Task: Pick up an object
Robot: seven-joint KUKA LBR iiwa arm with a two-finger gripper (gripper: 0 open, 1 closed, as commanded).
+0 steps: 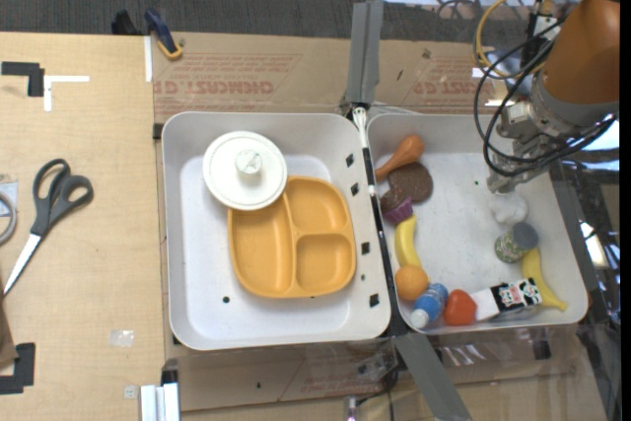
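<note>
The arm (582, 44) reached in from the right and hung over the right bin (463, 182), near its right wall. Its hand (508, 180) pointed down at the bin floor; cables crowded it, so I cannot tell whether it was apart or together. Nothing showed clamped in it. Just below the hand lay a pale clear thing (507, 208), and below that a small grey disc (519, 239) touching a greenish lump. A banana (542, 278) curved along the right wall beside them.

Along the bin's left wall sat a drumstick (402, 153), a brown round piece (409, 182), a purple piece (396, 209) and a second banana (406, 244). An orange (411, 283) lay at the front left corner, with a blue bottle (429, 302), a red piece (459, 308) and a black-and-white carton (511, 297) in a row along the front wall.

The left bin (187, 242) held a yellow divided tray (292, 237), with a white round lid (245, 170) overlapping its back left corner.

On the counter (89, 291), well to the left of both bins, lay scissors (44, 212).
</note>
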